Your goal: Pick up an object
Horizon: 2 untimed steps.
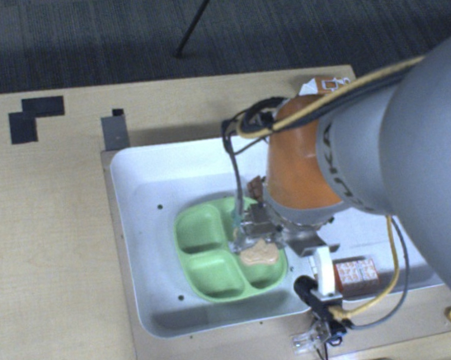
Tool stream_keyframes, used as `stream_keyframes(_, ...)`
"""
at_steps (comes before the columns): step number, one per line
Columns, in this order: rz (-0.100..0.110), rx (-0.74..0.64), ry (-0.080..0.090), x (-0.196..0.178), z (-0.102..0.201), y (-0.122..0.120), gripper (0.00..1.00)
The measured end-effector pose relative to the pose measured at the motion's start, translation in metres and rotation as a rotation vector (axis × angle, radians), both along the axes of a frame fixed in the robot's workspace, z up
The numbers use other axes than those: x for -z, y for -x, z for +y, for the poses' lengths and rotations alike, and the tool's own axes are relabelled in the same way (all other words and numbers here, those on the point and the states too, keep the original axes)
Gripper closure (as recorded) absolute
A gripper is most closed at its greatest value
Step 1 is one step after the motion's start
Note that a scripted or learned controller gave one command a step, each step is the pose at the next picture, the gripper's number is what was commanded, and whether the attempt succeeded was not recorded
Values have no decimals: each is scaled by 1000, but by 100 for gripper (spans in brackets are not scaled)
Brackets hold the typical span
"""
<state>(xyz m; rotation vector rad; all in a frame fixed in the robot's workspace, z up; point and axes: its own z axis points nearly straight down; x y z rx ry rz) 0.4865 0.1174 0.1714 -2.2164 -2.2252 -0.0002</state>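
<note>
A green divided plate (211,252) lies in the white bin (145,228). On the plate's right side rests a tan, rounded object (259,254). My gripper (251,231) hangs low over the plate's right part, just above and touching or nearly touching the tan object. The grey arm with its orange band (298,165) reaches in from the right and hides much of the bin's right half. A small brown thing (255,187) peeks out beside the wrist.
A red-brown printed box (357,275) lies in the bin near its front right. A white and orange packet (320,85) shows behind the arm at the bin's far edge. Cables (345,316) loop over the front rim. Bare bin floor lies left of the plate.
</note>
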Motion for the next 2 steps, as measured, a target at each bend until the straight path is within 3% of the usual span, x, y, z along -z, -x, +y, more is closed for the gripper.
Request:
stream_keyframes(1,-1,-2,-1,-10,0,-1,100)
stream_keyframes(2,-2,2,0,-29,-30,-1,100)
